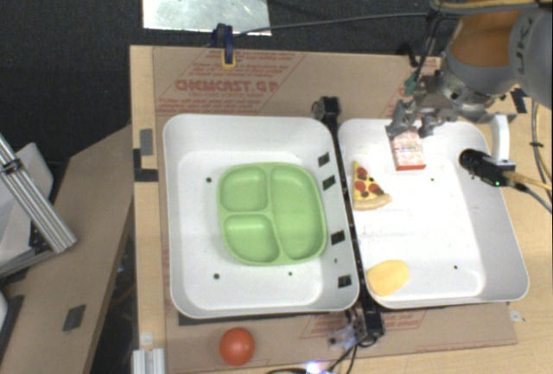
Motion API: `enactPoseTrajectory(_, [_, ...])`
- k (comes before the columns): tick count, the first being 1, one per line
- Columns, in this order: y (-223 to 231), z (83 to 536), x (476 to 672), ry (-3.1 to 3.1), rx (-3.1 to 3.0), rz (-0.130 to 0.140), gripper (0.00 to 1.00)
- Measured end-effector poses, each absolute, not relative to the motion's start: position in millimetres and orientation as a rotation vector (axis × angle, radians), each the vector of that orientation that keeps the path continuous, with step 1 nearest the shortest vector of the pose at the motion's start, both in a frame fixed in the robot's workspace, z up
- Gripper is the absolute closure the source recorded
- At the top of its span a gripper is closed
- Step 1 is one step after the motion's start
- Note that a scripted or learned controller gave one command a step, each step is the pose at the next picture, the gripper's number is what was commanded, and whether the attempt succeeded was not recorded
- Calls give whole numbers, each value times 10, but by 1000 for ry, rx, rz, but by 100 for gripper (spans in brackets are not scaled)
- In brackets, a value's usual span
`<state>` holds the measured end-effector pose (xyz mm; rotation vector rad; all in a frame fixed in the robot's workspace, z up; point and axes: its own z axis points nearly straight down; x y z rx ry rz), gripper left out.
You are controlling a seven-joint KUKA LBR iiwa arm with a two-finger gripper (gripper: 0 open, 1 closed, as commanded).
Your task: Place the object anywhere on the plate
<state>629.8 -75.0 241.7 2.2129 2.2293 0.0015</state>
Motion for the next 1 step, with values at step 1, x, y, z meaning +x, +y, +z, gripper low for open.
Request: enactPoseTrajectory(1, [-233,2284,6154,2232,2213,1,100])
